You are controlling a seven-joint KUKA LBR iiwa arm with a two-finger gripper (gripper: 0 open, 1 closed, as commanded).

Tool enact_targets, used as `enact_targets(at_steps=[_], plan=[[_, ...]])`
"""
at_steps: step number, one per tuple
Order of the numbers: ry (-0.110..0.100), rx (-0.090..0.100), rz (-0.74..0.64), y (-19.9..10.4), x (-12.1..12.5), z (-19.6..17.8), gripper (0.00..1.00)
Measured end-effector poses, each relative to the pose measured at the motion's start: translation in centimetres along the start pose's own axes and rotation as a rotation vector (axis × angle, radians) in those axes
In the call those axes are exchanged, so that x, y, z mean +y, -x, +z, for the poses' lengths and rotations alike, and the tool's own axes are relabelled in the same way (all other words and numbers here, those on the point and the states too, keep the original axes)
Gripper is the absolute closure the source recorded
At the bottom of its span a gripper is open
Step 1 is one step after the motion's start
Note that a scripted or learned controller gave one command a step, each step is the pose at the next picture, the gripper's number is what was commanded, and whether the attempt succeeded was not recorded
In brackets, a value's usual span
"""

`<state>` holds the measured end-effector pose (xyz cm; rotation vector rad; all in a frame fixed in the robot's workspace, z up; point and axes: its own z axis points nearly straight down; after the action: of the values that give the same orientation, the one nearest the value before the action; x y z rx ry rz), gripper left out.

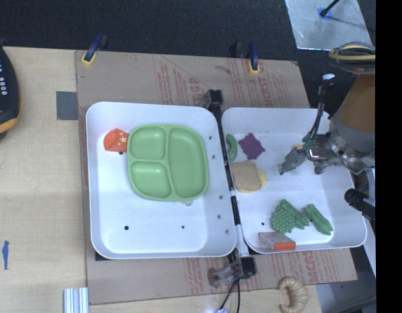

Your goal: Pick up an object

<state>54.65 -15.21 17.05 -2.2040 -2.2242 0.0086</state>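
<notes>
- From the overhead camera I see two white bins side by side on a cardboard sheet point(187, 77) clamped to the bench.
- The left bin point(109, 227) holds a green divided plate point(168, 162), three compartments, lying flat in its far half. A small red-orange object point(114, 140) sits touching the plate's left edge.
- The right bin point(344, 240) holds the loose items. A purple piece point(252, 145) lies near the far-left corner, with a green sliver point(231, 147) just to its left against the bin wall.
- A pale yellow rounded object point(247, 176) rests against the left wall, nearer than the purple piece.
- A green bumpy toy point(288, 217) lies in the near half, with a smaller green piece point(318, 219) just to its right. An orange-and-grey block point(276, 241) lies at the near rim.
- The arm comes in from the right; the gripper point(303, 160) hangs over the right bin's far-right part, well apart from the toys. Its fingers look spread apart with nothing between them.
</notes>
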Motion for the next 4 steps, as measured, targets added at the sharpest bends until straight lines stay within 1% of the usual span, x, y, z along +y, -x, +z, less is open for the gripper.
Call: enact_targets(at_steps=[1,2,3,4], plan=[[-0.003,0.000,0.005,-0.7,-4.9,8.5,0.00],[0.006,-0.003,0.003,-0.5,-4.5,6.9,1.00],[0.006,-0.004,0.002,-0.5,-4.5,6.9,0.00],[0.003,0.000,0.001,-5.0,-7.1,8.1,0.00]])
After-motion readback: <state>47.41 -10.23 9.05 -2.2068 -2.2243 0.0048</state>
